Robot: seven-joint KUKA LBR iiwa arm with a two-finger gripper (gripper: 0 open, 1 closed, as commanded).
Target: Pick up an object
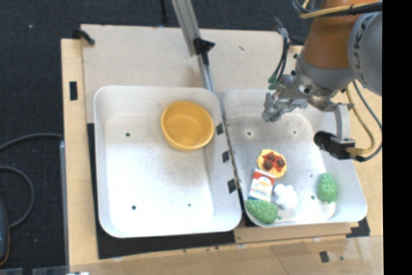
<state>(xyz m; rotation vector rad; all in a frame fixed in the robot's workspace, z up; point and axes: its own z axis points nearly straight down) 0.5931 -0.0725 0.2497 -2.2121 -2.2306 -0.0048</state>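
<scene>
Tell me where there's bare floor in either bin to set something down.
The left white bin is bare across its lower half, below the round yellow bowl. The right white bin has open floor along its upper left, beside the claw. Its lower part is crowded: small red-topped yellow toy, red-and-white carton, green lumps.

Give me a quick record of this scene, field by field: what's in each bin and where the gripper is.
left bin: yellow bowl, upright, near its back right corner
right bin: round tart, small carton, white object, green item, second green item, all toward the front
gripper: over the right bin's back half, apart from the objects
held object: none seen
</scene>
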